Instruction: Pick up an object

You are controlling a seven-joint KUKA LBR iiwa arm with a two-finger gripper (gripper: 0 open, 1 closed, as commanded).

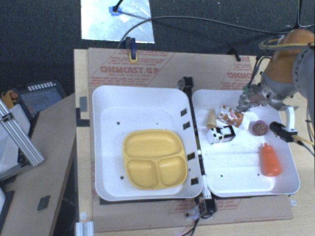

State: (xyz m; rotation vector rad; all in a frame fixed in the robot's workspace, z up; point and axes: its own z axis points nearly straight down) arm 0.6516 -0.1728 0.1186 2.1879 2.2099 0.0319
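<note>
Gripper (244, 103) low in right bin (290, 181), tip at orange-white packet (230, 116), opening impossible to tell, arm angled from right

One fixed camera looks slantwise down on both white bins (147, 95).

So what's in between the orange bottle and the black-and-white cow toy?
Just bare white bin floor. In the camera view nothing sits between the orange bottle and the cow toy.

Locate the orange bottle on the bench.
The orange bottle lies in the right bin, near its right wall, just below the dark red ball.
</note>
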